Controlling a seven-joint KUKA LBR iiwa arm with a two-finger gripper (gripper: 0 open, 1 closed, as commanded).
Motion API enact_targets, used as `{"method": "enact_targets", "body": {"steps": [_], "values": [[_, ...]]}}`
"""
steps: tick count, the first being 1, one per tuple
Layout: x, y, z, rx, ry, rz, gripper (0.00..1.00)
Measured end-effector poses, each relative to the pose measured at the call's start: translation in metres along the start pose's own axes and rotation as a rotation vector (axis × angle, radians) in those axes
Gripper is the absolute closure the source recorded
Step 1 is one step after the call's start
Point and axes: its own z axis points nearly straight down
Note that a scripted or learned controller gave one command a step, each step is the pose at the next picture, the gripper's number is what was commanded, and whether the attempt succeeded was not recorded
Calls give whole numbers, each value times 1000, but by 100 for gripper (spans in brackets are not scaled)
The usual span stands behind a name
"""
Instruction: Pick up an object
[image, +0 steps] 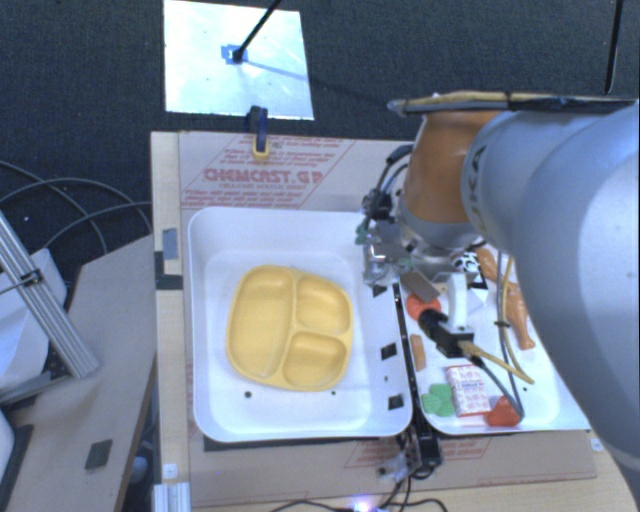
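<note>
Pincer (385, 262) low over divider between bins, finger state unclear. Yellow tray (290, 327) in left bin (215, 300); small items right bin (545, 400).

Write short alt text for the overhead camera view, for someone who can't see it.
A grey robot arm reaches from the right over the right white bin of small cluttered items. The left white bin holds a yellow divided tray.

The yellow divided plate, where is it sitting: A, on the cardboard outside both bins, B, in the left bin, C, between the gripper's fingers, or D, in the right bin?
B: the yellow divided plate lies flat on the floor of the left bin, apart from the arm.
</note>
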Motion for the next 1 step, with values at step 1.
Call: {"method": "enact_targets", "body": {"steps": [1], "values": [[4, -5, 2, 9, 2, -5, 0]]}}
